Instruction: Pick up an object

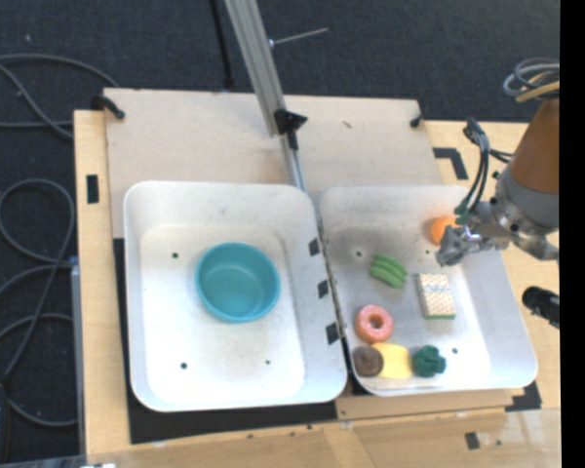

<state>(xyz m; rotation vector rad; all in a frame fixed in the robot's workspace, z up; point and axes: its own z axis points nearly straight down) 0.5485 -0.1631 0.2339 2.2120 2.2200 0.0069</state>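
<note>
In the right bin [487, 359] lie an orange ball [442, 228], a green pickle-shaped piece [388, 269], a beige speckled sponge block [436, 295], a pink donut [373, 323], a brown round piece [369, 361], a yellow block [395, 361] and a dark green lump [428, 360]. My gripper [455, 247] hangs over the bin's upper right part, just right of and below the orange ball and above the sponge block. I see nothing held between its fingers.
The left bin [156, 359] holds a teal bowl [237, 281]. A slanted aluminium bar [258, 52] rises from the back of the bench between the bins. Cables lie on the dark floor at the left.
</note>
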